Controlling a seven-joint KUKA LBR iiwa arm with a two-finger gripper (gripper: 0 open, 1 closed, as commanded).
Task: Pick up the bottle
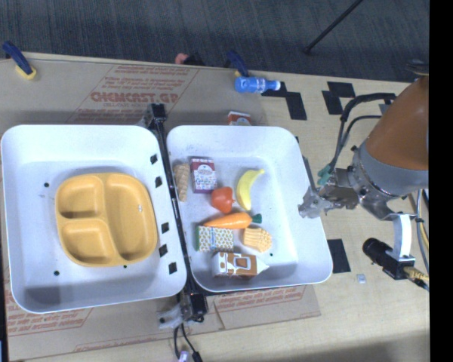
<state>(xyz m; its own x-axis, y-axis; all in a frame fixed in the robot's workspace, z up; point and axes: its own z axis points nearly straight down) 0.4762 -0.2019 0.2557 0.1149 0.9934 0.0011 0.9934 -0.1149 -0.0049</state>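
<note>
- bottle (pixel 255 85): small blue bottle with a pale cap, lying on its side on the bench beyond the far edge of the right bin (pixel 306 194), outside both bins. nothing touches it.
- just inside that far edge, a small red-and-white item (pixel 238 117) sits at the rim, near the bottle but apart from it.
- right bin contents: red carton (pixel 203 174), banana (pixel 248 188), tomato-like red piece (pixel 222 198), carrot (pixel 228 220), checked packet (pixel 214 237), waffle-like yellow piece (pixel 257 238), small milk-type carton (pixel 238 263), a pale corn-like piece (pixel 182 181) by the left wall. none of these is the target.
- left bin (pixel 23 202) holds a yellow divided tray (pixel 106 217).
- gripper (pixel 311 204): at the right rim of the right bin, roughly level with its middle, well apart from the bottle. arm (pixel 396 149) comes in from the right.
- finger state: cannot tell; the tip is small and blurred against the bin rim. nothing is visibly held.
- progress, judged: pick not begun. bottle not approached, not grasped, not lifted.
- remaining, judged: travel toward the far side of the bench, come down over the lying bottle, close across its body, lift.
- risk note: a bottle on its side may roll if nudged.
</note>
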